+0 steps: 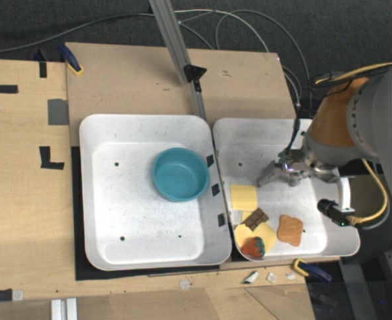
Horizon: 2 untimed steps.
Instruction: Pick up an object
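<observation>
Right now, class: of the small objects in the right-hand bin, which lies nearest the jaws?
The pale yellow square block, at the top of the cluster. The brown piece, orange piece and red item lie farther down.

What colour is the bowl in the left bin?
Teal blue bowl, seen in the camera view.
</observation>
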Available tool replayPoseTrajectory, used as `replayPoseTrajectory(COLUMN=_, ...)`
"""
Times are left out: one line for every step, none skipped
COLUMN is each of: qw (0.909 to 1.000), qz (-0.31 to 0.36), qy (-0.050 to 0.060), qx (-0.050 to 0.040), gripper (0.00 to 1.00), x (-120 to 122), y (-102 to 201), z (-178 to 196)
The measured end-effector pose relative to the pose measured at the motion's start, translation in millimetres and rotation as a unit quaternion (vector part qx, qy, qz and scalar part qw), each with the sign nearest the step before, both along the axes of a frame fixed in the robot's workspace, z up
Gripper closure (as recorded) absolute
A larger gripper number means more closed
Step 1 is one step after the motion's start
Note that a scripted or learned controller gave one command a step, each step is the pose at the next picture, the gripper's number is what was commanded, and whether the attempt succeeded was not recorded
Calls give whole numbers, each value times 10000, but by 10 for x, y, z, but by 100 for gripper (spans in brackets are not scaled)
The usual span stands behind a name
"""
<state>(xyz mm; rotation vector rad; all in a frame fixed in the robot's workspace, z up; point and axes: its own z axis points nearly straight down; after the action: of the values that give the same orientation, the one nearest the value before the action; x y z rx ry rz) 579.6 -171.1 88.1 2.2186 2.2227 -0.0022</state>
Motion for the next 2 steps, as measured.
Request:
replayPoseTrajectory(qw=10000, qz=8, qy=5, qx=6, gripper=100, x=0, y=8, z=107)
replayPoseTrajectory(qw=10000, qz=1, qy=-25, qx=3, gripper=100, x=28, y=61, z=728)
